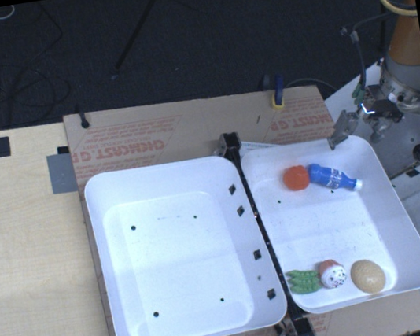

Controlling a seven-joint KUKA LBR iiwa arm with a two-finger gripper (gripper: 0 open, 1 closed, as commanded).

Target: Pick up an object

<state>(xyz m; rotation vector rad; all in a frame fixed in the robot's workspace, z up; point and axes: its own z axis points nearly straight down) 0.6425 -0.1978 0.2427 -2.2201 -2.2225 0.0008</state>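
The claw (361,115) hangs off the upper right corner of the right bin (394,196), just outside its rim, at the end of the grey arm (406,50) with the orange band. Whether the claw is apart or together I cannot tell; the metal parts there blur into one another, and nothing shows between them.

Nearest below and to the left of the claw, inside the right bin, lies a blue bottle (331,177) on its side, its pale cap end pointing down toward the bin's right wall. Just left of the bottle, touching or nearly so, sits an orange ball (296,178). Both rest in the upper part of the bin, apart from the rim.

Far below the claw, along the bin's near edge, three things stand in a row: a tan egg-shaped object (368,275) closest to the right corner, a small white and red object (332,273) just beside it, and a green toy (302,281) next to the dividing wall. The middle of the bin's floor between these two groups is bare white.

Farther left of the claw, beyond the black-clipped seam, the left bin (99,221) shows only its white floor with a few dark dots. Both bins rest on brown cardboard (157,136), with a pale wooden bench (28,273) beyond at the left.
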